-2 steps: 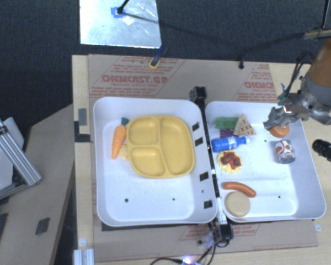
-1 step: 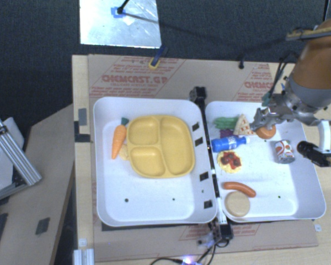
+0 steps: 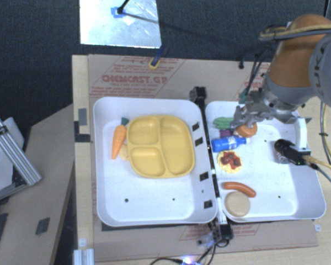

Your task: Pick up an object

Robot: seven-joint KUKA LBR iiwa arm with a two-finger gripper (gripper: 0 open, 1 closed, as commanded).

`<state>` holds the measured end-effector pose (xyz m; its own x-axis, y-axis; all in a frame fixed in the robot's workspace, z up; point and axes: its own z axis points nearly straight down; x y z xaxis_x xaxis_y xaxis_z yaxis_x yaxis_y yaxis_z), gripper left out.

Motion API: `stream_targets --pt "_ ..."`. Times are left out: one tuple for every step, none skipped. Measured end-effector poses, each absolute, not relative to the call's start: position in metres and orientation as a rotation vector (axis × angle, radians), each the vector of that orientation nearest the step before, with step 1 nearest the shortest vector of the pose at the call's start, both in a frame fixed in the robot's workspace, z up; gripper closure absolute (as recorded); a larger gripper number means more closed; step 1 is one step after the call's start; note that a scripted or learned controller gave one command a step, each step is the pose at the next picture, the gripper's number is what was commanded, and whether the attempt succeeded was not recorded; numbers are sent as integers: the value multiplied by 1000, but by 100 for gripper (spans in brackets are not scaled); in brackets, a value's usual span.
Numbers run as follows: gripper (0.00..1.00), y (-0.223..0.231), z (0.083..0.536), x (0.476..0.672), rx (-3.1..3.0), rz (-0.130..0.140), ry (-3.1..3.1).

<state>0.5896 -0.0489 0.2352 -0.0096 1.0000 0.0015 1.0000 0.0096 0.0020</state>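
Observation:
My gripper (image 3: pixel 244 121) hangs low over the back left part of the right bin (image 3: pixel 298 200). Directly under it lie an orange round item (image 3: pixel 247 130), a green toy (image 3: pixel 223 122) and a small purple piece (image 3: pixel 225 132). The arm's body covers the fingertips. A blue bottle (image 3: pixel 228 143) lies just in front of the gripper. Further forward are a red and yellow food piece (image 3: pixel 230 160), a sausage (image 3: pixel 239 189) and a tan round disc (image 3: pixel 237 204).
The left bin (image 3: pixel 107 197) holds a yellow divided plate (image 3: pixel 157 146) with a toy carrot (image 3: pixel 118 140) at its left side. A black divider (image 3: pixel 205 148) runs between the two bins. Cardboard (image 3: pixel 135 76) lies beneath both.

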Motion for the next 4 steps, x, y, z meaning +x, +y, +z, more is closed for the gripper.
stream_targets --pt "100 11 224 578 2211 2 2234" --pt "100 71 233 569 2210 5 2234" --pt "100 76 215 565 2215 0 2228" --pt "100 82 215 566 2214 2 2228"
